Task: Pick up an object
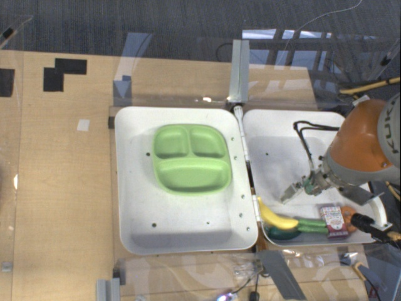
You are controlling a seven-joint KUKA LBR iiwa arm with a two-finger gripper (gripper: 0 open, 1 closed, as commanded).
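**Desk:** What are you seeing in the two bins?

**Operator:** I'm looking at the left bin point(135, 187) first. It's holding a green divided plate point(190, 158), lying flat a little above the bin's middle, two small sections at the far side and one long section nearer me. I'm not making out anything sitting in those sections.

**Desk:** And the right one?

**Operator:** The right bin point(276, 137) is carrying its things along the near edge. A yellow banana point(276, 217) is lying at the near left corner, curving toward the wall between the bins. It's resting against a green object point(305, 226) that's stretching rightward, with what looks like a rounded end under the banana; I can't tell what it is. Just right of that, a small purple-and-white packet point(333, 221) is lying flat, and something orange point(358, 222) is peeking out beside it, partly hidden by the arm.

**Desk:** Where's the tool?

**Operator:** The gripper point(293, 192) is hanging over the right bin's bare floor, up and a bit right of the banana, apart from it. I'm seeing the fingers only as a blurred grey tip, so I can't tell how wide they're standing, and I'm seeing nothing between them.
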